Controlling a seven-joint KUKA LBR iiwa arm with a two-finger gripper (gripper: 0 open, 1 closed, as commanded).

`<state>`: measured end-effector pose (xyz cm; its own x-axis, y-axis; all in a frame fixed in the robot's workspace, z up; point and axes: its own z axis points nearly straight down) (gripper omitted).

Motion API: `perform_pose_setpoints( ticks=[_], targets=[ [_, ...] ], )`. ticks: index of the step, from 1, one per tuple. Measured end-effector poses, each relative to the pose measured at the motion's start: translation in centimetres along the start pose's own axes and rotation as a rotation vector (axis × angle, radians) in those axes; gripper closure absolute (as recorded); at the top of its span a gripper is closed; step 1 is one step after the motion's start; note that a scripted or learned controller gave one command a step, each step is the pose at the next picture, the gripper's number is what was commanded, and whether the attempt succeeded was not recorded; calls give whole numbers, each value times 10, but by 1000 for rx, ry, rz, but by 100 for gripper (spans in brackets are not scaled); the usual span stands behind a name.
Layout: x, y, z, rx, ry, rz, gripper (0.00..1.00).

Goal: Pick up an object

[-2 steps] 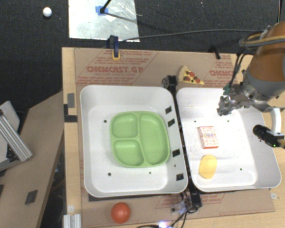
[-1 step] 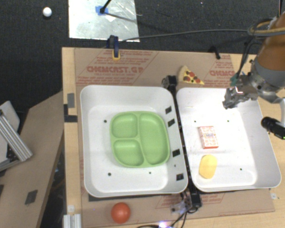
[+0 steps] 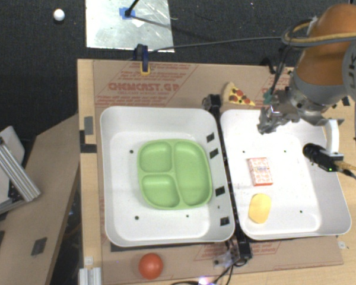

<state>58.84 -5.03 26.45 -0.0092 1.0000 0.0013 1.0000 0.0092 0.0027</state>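
Yellow lemon (image 3: 259, 208), just below the small card box (image 3: 260, 171), looks light, firm, rollable: pinch across its middle; gripper (image 3: 267, 125) spread unreadable, above the box

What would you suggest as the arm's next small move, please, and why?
Probably shift the gripper toward the small red-and-white box and descend: it hovers over bare floor near the right bin's back edge, with the box just in front.
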Motion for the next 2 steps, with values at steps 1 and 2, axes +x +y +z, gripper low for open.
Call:
perform_pose_setpoints(
  ticks=[1, 2],
  targets=[
    [51, 9, 16, 2, 0, 0, 100],
    [106, 4, 30, 2, 0, 1, 100]
  ],
)
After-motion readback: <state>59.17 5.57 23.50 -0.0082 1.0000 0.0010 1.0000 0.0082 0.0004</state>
